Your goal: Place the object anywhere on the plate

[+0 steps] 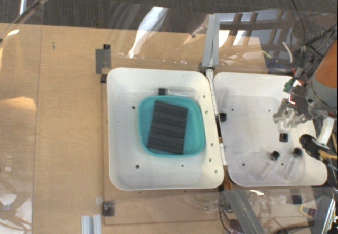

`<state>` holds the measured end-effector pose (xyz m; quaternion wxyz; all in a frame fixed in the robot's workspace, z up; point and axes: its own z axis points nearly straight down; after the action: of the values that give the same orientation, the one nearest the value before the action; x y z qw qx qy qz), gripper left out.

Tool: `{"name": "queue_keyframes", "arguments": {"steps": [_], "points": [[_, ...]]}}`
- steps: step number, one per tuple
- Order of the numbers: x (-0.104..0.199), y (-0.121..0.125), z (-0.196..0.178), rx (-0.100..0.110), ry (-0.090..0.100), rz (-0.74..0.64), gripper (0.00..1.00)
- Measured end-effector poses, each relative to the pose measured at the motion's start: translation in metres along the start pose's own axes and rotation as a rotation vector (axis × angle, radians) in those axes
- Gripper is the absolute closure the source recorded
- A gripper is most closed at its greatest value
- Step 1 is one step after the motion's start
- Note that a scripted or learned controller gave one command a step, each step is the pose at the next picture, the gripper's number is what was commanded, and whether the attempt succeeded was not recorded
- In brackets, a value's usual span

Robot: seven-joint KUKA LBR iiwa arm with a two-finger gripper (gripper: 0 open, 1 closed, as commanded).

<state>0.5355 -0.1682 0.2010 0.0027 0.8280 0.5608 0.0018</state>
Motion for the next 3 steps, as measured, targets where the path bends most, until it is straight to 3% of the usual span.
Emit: {"name": "queue_keyframes", "arguments": {"steps": [1,2,3], "points": [[0.000,0.000,0.000,0.000,0.000,0.000,0.00],[-0.044,-0.033,0.027,0.002,0.000,0.013,0.00],[-0.044,-0.033,0.027,0.002,0.001,0.013,0.00]]}}
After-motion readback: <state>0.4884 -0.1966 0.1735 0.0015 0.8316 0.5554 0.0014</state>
